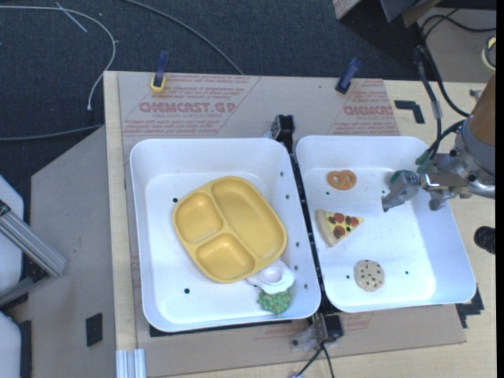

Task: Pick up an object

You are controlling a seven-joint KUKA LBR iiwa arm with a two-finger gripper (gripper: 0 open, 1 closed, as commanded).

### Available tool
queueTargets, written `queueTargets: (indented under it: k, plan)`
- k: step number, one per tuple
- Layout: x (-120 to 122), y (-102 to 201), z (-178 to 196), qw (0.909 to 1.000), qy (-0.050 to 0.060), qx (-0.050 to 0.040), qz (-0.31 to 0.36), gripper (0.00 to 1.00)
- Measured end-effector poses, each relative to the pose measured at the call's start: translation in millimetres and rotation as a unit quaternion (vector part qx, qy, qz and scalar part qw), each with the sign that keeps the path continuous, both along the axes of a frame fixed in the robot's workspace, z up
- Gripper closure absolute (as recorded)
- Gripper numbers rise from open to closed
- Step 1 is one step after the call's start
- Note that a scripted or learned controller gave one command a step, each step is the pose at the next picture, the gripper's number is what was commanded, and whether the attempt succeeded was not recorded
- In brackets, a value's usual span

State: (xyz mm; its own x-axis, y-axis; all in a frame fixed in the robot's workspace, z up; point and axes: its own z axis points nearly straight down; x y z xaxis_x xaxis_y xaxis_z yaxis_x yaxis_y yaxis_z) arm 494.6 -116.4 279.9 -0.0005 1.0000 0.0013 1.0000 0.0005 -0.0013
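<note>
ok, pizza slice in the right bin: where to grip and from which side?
Judging by pose: the pizza slice lies flat in the right bin, apart from the pretzel and the cookie, wide crust end left, tip pointing right. Probably best to descend from above and pinch across the two slanted edges near mid-body. The gripper sits up and to its right.

Even bright overhead light, soft faint shadows (white bins slightly washed out), focus mildly soft.

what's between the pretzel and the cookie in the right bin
The pizza slice lies between the pretzel and the cookie, seen in the camera view.
</note>
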Motion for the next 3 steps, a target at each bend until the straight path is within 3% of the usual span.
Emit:
queueTargets:
  k: [3]
  plan:
    - [-3.2, 5.4, -146.3, 1.0, 0.003, 0.0009, -0.001, 0.0]
